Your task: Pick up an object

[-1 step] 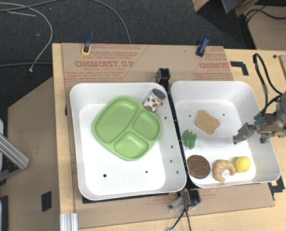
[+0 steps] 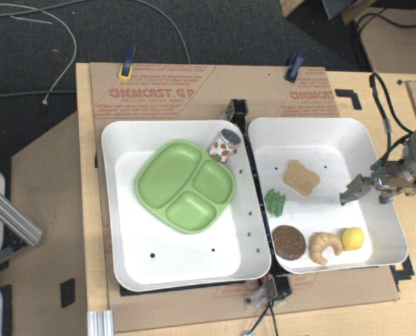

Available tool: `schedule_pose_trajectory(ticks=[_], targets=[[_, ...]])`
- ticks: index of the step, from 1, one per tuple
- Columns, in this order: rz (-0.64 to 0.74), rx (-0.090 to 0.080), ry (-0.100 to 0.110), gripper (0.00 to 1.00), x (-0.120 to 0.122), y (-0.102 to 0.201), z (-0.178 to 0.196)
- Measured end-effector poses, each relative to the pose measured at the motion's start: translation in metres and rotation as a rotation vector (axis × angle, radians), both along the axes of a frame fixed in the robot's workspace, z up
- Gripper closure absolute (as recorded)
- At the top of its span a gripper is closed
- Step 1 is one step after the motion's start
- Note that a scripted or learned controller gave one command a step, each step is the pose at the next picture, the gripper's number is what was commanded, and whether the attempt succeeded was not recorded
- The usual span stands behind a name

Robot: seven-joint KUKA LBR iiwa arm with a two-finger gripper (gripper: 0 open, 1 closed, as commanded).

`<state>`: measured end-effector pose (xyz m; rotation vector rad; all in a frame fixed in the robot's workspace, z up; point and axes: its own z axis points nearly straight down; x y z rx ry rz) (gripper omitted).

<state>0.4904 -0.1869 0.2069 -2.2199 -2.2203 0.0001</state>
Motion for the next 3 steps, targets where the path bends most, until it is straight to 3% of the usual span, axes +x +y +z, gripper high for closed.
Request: schedule_pose_trajectory(ticks=[3], targets=[[-0.001,0.002,0.003,0.00,-0.005,-0.002,-0.124]])
